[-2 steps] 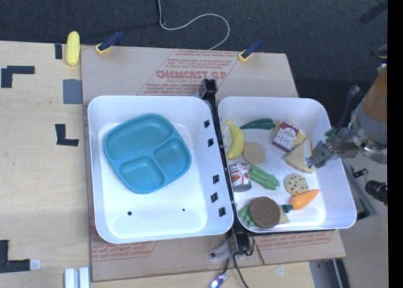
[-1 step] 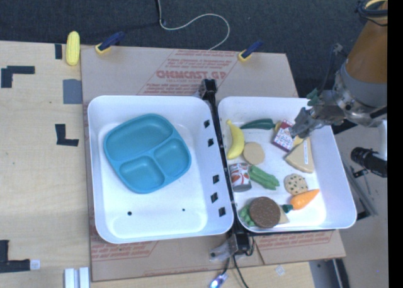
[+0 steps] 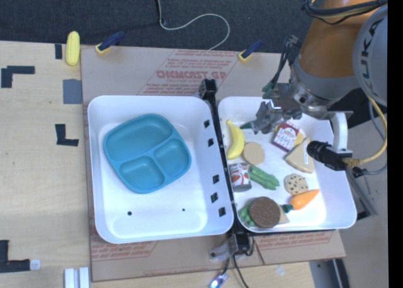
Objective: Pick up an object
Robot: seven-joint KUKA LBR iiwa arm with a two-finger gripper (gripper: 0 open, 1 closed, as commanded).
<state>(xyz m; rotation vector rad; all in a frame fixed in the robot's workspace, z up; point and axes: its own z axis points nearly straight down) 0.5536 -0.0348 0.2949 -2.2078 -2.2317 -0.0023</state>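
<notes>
- The arm (image 3: 334, 41) reaches in over the right bin (image 3: 337, 217), and its hand (image 3: 267, 116) hangs low near the top of that bin.
- Nothing sits in the hand. I cannot tell if it is apart or together, because it is dark and small here.
- The step looks like the start: the hand is over the toys and has not picked one yet.
- The toys all lie in the right bin: a banana (image 3: 235, 140), a round cracker (image 3: 254, 153), a red packet (image 3: 286, 135), a cheese wedge (image 3: 300, 157), a can (image 3: 240, 177), a green pea pod (image 3: 264, 177), a cookie (image 3: 295, 184), a carrot (image 3: 305, 199) and a burger (image 3: 264, 212).
- The banana, cracker and red packet are nearest the hand. Next, it should line up over one and go down.
- The toys are packed close, and the banana lies just beside the wall between the bins.
- The left bin (image 3: 119, 224) holds a blue plate (image 3: 147, 153) with lots of room.
</notes>
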